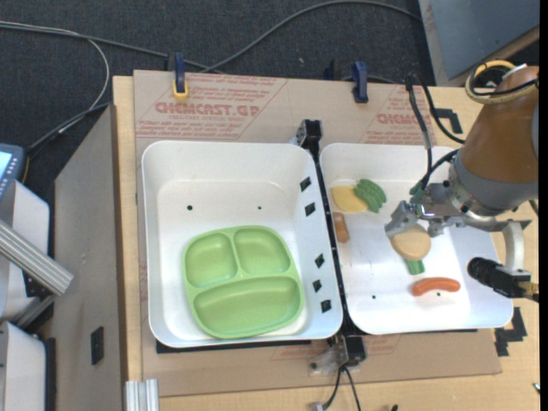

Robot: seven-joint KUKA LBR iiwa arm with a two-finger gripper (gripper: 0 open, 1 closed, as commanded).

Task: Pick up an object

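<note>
A brown cardboard sheet (257,92) with red lettering covers the bench top and carries two shallow white bins side by side. The left bin (163,229) and the right bin (445,311) touch along their inner walls. Two blue clamps (179,74) (360,81) grip the sheet's far edge. Black cables (282,28) trail over the dark floor (171,7) beyond the bench.
</note>
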